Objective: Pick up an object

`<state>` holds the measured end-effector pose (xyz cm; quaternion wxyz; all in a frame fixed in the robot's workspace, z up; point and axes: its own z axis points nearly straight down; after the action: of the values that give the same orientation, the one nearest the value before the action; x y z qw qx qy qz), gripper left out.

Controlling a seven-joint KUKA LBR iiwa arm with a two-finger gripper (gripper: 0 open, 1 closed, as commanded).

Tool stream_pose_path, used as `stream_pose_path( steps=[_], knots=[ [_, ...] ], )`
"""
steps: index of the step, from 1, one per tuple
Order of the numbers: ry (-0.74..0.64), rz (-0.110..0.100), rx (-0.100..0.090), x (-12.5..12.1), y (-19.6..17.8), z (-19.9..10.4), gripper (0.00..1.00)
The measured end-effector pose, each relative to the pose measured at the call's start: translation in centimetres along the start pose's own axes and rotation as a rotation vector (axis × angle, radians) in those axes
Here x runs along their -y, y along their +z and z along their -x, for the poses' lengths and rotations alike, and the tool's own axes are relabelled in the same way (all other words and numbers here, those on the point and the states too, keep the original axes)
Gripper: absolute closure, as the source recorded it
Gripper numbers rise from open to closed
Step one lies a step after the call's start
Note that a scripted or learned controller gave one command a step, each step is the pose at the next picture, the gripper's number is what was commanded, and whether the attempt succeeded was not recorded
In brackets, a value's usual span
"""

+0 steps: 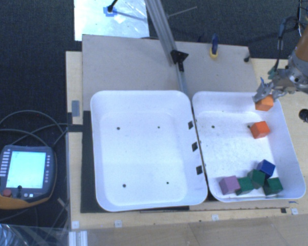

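My gripper (264,95) hangs over the far right corner of the right bin (231,104). It is shut on a small orange block (266,104), which sticks out just below the fingertips. A second orange block (260,129) lies on the bin floor a little nearer than the held one. At the bin's near right corner sits a cluster: a blue block (266,167), three green blocks (256,178), and a pink block (228,184).
The left bin (105,104) stands beside the right one, with a divider edge (194,137) between them. A metal pole (161,22) slants over the back board. A teach pendant (23,176) lies off the bench's left side.
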<state>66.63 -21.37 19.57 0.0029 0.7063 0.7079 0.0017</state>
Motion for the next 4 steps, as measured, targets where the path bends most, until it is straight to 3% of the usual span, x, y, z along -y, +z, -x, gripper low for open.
stream_pose_path(
  steps=[1,2,4],
  knots=[
    [-0.001,-0.001,0.0,-0.2,-2.9,0.0,1.0],
    [-0.007,-0.004,-0.003,-0.5,-2.5,-4.5,1.0],
    [-0.009,-0.007,-0.005,0.3,-1.6,-16.4,1.0]
  ],
)
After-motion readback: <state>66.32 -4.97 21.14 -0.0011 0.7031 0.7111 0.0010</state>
